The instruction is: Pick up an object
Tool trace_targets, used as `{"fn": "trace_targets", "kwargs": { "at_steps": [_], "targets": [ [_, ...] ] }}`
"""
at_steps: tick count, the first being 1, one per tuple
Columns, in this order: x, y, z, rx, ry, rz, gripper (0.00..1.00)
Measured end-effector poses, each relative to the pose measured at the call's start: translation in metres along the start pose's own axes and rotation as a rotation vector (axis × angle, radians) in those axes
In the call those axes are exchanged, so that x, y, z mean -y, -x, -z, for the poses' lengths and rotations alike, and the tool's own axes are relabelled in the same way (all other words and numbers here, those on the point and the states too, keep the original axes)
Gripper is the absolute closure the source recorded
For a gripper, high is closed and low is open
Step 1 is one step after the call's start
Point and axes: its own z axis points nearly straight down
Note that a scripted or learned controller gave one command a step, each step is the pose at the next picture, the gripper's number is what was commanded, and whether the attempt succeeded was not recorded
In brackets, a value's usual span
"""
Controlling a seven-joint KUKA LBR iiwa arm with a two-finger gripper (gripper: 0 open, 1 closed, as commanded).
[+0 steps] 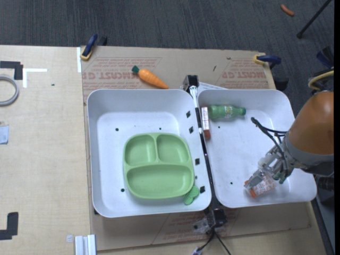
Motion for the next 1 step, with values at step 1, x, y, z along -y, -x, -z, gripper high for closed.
{"fn": "trace_targets", "kwargs": {
  "at_steps": [1],
  "targets": [
    [-0.0629,-0.0084,-0.0002,0.000,0.001,0.173,0.00]
  ]
}}
